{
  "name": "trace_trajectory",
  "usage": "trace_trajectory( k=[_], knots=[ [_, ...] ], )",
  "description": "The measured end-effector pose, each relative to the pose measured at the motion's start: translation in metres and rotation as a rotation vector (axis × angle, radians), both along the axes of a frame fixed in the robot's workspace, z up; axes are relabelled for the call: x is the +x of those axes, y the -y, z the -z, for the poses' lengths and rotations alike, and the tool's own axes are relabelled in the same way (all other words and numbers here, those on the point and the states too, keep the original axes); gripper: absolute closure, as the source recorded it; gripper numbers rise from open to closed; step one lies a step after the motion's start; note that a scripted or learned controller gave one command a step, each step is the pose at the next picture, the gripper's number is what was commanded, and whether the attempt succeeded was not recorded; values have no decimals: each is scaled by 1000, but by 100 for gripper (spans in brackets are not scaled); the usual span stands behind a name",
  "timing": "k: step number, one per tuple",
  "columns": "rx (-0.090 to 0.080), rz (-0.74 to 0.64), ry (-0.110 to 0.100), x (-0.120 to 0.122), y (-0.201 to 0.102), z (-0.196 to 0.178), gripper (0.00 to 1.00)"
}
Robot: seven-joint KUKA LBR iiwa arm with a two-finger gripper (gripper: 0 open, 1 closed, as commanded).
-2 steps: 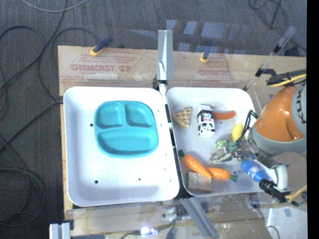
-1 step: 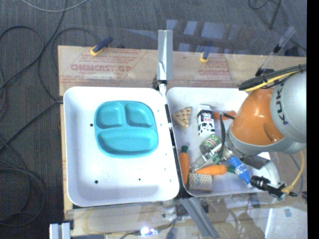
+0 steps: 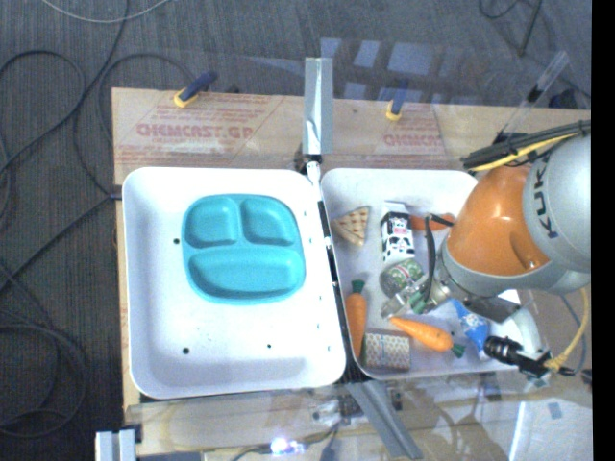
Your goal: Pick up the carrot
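Carrot (image 3: 422,332) lies near the front of the right bin (image 3: 338,221), just right of a grey block (image 3: 386,351); a second carrot (image 3: 356,321) lies along the bin's left wall. The arm (image 3: 500,233) leans in from the right, its jaws (image 3: 411,291) pointed down above the carrot; their state cannot be determined. A blue tray (image 3: 244,248) sits in the left bin (image 3: 144,286).

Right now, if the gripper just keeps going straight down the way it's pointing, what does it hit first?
Probably the carrot lying just below the gripper, or the right bin floor beside it; depth is hard to judge from above.
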State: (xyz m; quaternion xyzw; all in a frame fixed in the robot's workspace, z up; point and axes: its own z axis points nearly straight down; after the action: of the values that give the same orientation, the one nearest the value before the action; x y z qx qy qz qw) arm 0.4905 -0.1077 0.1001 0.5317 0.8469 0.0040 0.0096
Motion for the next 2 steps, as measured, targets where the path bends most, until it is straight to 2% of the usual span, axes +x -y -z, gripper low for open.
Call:
trace_trajectory(
  k=[1, 2],
  knots=[
    [0, 0, -1, 0, 0, 0, 0],
    [4, -1, -1, 1, -2, -8, 100]
  ],
)
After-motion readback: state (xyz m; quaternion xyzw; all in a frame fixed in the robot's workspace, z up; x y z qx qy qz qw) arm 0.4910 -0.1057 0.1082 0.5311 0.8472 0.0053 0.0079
